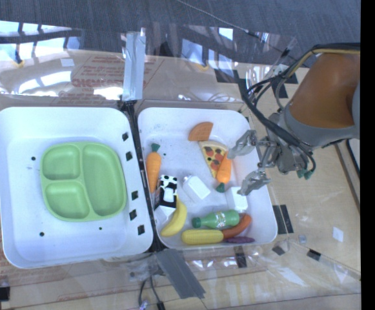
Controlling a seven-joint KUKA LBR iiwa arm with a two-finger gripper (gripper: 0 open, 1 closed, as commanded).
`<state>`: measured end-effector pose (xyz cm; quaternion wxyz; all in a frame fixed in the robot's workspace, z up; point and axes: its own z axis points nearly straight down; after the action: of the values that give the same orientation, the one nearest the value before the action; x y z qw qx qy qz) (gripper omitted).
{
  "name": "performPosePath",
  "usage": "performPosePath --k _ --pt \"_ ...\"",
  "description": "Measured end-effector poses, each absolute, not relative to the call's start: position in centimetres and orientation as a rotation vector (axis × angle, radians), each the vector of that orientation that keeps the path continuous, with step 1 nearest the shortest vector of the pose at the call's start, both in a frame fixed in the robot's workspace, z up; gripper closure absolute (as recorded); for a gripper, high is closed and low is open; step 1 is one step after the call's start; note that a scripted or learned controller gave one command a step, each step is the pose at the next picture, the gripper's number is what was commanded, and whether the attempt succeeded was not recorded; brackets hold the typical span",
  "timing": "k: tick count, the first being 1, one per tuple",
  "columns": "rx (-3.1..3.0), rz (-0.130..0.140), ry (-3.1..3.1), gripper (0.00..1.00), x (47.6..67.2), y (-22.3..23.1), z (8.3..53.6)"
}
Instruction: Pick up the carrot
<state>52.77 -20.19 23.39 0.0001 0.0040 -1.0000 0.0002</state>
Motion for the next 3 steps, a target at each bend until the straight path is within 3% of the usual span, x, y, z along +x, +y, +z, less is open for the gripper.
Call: performPosePath --k 1,2,3 --pt "0.128 0.002 -3.142 0.0 57.6 -20.9 9.3" --pt "0.146 0.003 -3.143 1.0 57.8 -20.6 10.4" --pt "0.109 -0.001 -3.149 1.0 59.6 -12.0 18.3"
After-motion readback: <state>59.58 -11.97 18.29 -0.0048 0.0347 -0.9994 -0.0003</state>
